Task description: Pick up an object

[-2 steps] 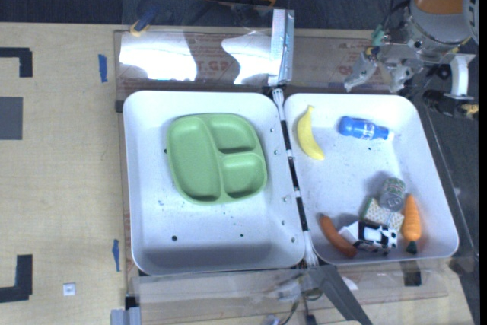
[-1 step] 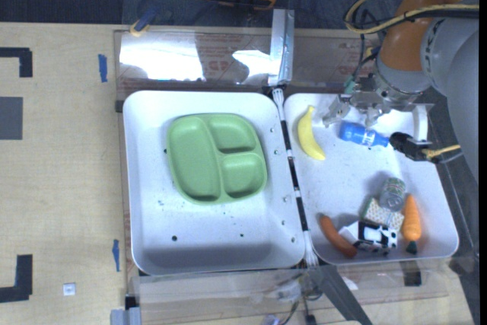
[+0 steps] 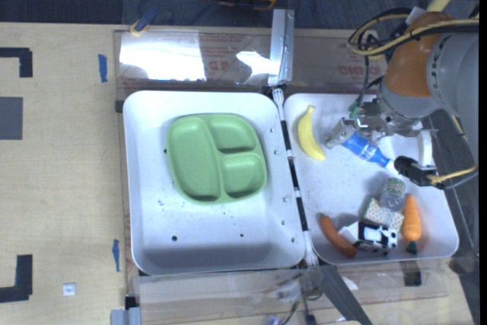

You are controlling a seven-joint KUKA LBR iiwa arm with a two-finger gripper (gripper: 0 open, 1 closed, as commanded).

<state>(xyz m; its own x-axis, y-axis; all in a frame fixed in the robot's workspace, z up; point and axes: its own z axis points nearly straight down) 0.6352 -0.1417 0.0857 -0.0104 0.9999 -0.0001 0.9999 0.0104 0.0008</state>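
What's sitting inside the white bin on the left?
The left bin holds a single green divided plate, lying flat with three compartments that look bare. Around it only dark specks dot the bin floor. Anything beneath the plate is covered, so that cannot be seen.

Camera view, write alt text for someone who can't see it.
A grey robot arm's end effector sits over a blue item in the right bin, near a banana, carrot and sausage. The left bin holds a green divided plate.
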